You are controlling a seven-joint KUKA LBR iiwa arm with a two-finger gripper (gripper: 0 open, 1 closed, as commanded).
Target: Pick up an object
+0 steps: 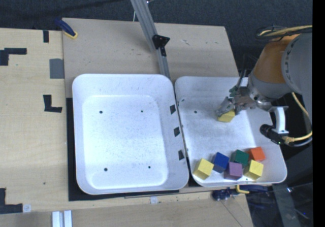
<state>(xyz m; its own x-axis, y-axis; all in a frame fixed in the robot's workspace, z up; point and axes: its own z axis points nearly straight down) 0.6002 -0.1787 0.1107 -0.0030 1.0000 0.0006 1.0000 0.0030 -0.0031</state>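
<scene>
Jaws (229, 109) sit low in the right bin (203, 94), seemingly closed around a yellow block (226, 116) lying apart from the cluster of blocks (231, 164) at the near edge; you'd judge it light, rigid, best pinched across flat opposite faces.

- A yellow block (226, 116) lies in the upper middle of the right bin (203, 129), tilted, just below the claw (229, 107); whether the claw's tips touch it cannot be told.
- The other blocks cluster along the right bin's lower rim.
- A second yellow block (204, 168) sits nearest the bin's lower left corner.
- A blue block (221, 161) lies just beside it.
- A purple block (235, 169) follows, with a green block (240, 158) touching above.
- A third yellow block (255, 169) sits by the lower right corner, an orange block (257, 154) just above.
</scene>
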